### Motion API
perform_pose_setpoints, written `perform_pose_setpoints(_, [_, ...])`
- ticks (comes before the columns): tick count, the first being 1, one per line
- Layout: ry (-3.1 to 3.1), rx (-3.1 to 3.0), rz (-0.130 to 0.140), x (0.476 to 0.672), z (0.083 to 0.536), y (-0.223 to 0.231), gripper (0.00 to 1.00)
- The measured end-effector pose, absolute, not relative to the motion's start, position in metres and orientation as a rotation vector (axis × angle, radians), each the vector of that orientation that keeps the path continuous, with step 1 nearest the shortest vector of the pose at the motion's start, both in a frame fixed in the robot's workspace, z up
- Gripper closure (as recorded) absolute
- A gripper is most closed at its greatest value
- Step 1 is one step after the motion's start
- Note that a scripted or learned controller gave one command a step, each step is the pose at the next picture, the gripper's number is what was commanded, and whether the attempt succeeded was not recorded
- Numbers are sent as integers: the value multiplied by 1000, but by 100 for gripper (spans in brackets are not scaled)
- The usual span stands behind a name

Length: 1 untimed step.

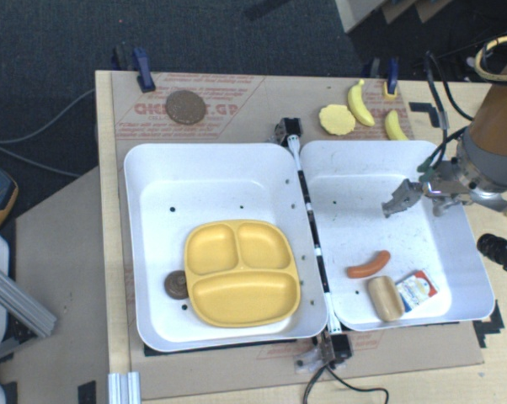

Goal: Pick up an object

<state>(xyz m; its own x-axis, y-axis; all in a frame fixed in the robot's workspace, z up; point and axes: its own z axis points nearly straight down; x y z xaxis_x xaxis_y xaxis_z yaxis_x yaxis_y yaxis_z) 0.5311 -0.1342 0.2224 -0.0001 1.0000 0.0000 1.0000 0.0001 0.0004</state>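
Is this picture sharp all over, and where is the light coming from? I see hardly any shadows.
In the camera view the light is soft and even: the yellow tray and sausage cast only faint shadows, and the white bins show no harsh glare. The middle is fairly sharp; the gripper looks slightly soft, and the floor at the edges is dim.

A divided plate (240,273) is seen in the left bin (152,179), a disc (176,285) touching its left edge; sausage (368,265), bun (386,298) and packet (417,290) are grouped in the right bin (354,168).
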Motion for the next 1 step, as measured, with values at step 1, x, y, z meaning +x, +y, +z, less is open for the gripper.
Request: perform_pose_setpoints(1, [2229, 2232, -11, 505, 111, -128, 0])
